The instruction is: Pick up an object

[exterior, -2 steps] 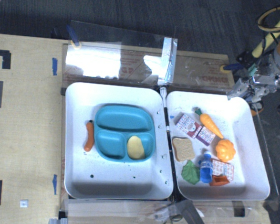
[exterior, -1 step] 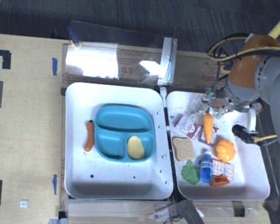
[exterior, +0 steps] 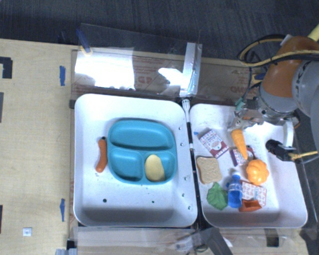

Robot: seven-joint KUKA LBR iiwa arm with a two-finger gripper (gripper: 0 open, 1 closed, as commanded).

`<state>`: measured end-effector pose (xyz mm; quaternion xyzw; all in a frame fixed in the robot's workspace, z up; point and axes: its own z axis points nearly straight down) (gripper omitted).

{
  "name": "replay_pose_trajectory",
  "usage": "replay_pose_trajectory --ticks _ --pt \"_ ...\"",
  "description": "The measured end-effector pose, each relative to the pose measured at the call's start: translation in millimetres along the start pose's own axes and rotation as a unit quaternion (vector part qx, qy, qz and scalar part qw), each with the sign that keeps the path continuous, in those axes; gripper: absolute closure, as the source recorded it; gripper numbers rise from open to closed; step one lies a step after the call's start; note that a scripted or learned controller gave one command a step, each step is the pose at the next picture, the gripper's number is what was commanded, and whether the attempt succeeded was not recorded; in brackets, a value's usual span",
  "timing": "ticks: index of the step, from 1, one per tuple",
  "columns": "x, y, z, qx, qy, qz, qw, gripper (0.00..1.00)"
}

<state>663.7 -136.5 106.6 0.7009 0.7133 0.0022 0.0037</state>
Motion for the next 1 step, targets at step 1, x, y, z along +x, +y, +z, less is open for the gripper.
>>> replay_pose_trajectory --ticks 1 --pt "53.0 7.6 -84.2 -0.001 0.001 0.062 0.9981 1.0"
